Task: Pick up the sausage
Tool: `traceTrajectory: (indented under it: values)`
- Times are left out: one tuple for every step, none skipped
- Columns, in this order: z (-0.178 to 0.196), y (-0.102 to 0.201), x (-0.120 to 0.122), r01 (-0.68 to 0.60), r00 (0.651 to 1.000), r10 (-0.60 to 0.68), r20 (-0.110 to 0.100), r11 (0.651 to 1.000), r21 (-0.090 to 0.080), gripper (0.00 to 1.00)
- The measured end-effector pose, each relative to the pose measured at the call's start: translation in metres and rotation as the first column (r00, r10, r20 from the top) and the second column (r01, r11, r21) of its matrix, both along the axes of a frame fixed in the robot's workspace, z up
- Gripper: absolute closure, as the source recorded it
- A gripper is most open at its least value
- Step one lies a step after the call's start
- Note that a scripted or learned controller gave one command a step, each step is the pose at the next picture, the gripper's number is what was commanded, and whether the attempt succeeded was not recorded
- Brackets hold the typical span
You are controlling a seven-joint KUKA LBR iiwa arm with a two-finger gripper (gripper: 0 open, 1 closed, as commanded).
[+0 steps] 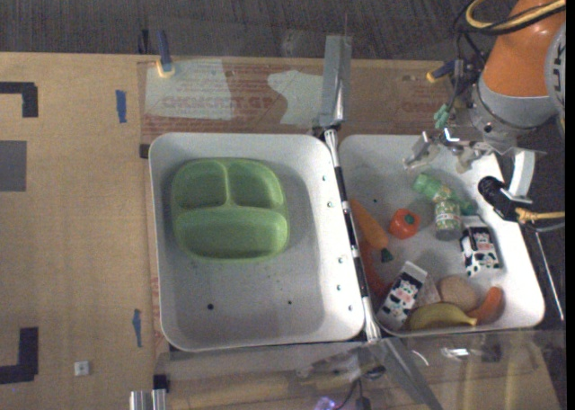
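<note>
**Fingers spread above right bin; sausage at the far corner**

Camera view: The fingers (443,153) hang over the upper part of the right bin (386,155), spread apart with nothing between them. The grey arm with its orange band (524,56) enters from the right, above them.

The sausage (490,303), reddish-orange, lies well below the fingers and slightly to their right, in the bin's lower right corner. It touches the brown round item (457,290) on its left; the banana (442,316) lies just below that item.

Just below the fingers sits a green bottle (438,194). Below and left of them is a tomato (404,223), and further left a carrot (369,225) along the bin's left wall. One milk carton (478,250) stands below and right of the fingers; a second carton (402,293) lies further down, to their left.

Well to the left of the fingers, the left bin (314,296) holds a green divided plate (230,208). Both bins rest on the desk (72,219).
</note>
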State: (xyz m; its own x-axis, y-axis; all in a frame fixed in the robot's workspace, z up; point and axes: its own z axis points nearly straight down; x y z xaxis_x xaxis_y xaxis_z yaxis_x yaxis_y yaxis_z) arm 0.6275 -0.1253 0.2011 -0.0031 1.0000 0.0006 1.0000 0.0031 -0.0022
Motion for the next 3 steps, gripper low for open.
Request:
traceTrajectory:
  values:
    - [-0.114, 0.029, -0.026, 0.037, 0.999, -0.037, 0.008, 0.999, -0.001, 0.0]
    - [-0.114, 0.002, -0.077, 0.095, 0.995, -0.095, 0.007, 0.995, 0.007, 0.0]
    - [-0.104, 0.0, -0.076, 0.098, 0.995, -0.098, 0.01, 0.995, 0.003, 1.0]
